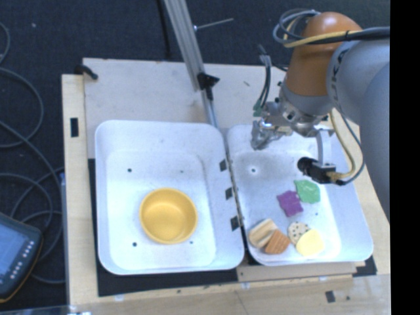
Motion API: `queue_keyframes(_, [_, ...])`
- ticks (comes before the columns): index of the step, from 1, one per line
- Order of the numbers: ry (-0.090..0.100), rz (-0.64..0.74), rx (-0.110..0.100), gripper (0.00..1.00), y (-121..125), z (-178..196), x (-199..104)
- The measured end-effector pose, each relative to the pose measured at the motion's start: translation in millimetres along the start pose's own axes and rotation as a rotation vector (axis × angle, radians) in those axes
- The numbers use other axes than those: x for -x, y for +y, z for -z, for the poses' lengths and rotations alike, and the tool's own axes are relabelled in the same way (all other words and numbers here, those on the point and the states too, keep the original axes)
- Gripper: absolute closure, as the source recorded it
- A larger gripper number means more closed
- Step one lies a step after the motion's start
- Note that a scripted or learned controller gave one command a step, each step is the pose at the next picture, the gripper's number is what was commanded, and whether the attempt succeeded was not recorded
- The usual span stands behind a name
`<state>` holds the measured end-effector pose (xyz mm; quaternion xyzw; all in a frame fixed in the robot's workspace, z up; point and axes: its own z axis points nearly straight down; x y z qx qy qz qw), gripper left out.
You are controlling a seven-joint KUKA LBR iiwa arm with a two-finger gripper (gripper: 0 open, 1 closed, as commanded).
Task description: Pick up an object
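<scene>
My gripper [261, 137] hangs over the far left part of the right bin [348, 228], with nothing seen between its fingers. Several small objects lie toward the bin's near side: a green block [307, 191], a purple block [289, 203], a tan wooden piece [261, 230], an orange piece [277, 243], a spotted beige piece [298, 229] and a yellow round piece [310, 243]. The gripper is well behind them, apart from all of them.
A yellow bowl [168, 215] sits in the left bin [118, 156]. A metal pole [187, 41] slants up from behind the bins. The grey arm with its orange band [315, 58] crosses above the right bin's far corner. Cables hang beside the wrist.
</scene>
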<state>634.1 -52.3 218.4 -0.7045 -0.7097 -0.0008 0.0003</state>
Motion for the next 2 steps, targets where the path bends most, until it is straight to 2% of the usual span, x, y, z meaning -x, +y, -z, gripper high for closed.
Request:
queue_keyframes(1, [0.001, 0.001, 0.002, 1.0, 5.8, 16.2, -49.6])
queue_keyframes(2, [0.001, 0.001, 0.001, 1.0, 3.1, 15.9, -108.6])
